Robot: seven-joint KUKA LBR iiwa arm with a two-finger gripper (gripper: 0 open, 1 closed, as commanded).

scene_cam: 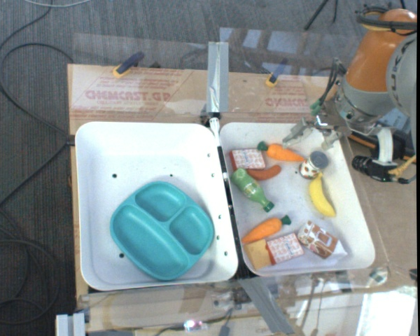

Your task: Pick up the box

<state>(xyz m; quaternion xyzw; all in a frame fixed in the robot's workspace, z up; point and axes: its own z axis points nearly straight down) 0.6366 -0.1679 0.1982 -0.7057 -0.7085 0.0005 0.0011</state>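
Three small red-and-white boxes lie in the right bin (360,222): one box (248,159) near its back left, a second box (285,248) at the front, and a third box (318,239) just to the right of the second. My gripper (311,136) hangs over the bin's back right corner, open, with nothing between its fingers. It is above the right end of a carrot (283,152) and well apart from all three boxes.
The right bin also holds a green bottle (252,188), a red sausage (266,173), a banana (321,197), a second carrot (264,229), a yellow block (257,256) and a small round piece (312,165). A teal divided plate (162,229) lies in the left bin (105,145).
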